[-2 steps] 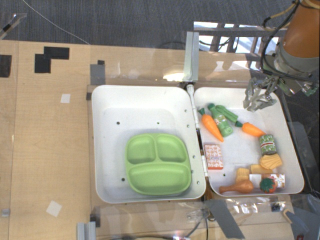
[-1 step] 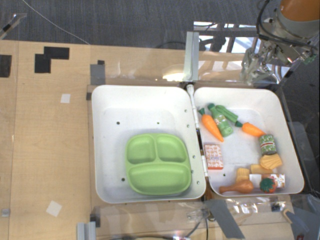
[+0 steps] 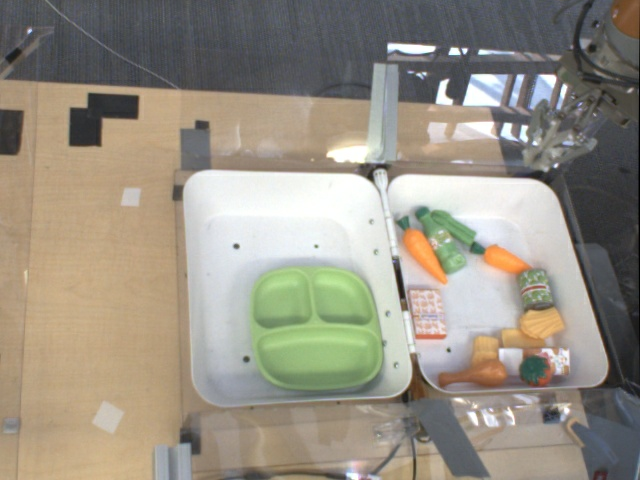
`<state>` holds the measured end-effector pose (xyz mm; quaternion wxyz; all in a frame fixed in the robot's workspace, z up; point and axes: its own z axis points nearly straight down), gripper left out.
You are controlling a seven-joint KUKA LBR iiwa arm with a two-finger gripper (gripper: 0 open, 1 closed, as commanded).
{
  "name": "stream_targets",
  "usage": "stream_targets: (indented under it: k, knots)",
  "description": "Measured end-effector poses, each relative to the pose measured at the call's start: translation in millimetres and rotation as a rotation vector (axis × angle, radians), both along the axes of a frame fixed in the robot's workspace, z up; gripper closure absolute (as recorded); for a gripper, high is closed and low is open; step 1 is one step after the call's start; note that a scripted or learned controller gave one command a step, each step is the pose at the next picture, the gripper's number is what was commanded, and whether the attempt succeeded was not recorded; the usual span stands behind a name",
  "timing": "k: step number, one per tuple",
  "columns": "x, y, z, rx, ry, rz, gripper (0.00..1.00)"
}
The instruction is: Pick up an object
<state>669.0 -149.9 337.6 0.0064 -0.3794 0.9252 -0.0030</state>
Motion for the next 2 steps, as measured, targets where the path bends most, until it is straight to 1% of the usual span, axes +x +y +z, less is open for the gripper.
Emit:
stream_targets:
  k: [1,2]
  knots:
    - [1.6,47.4,29.7,0.004,0.0,-0.115,1.0]
    - [1.2,104.2,33.3,0.007,0.003,-0.234,1.0]
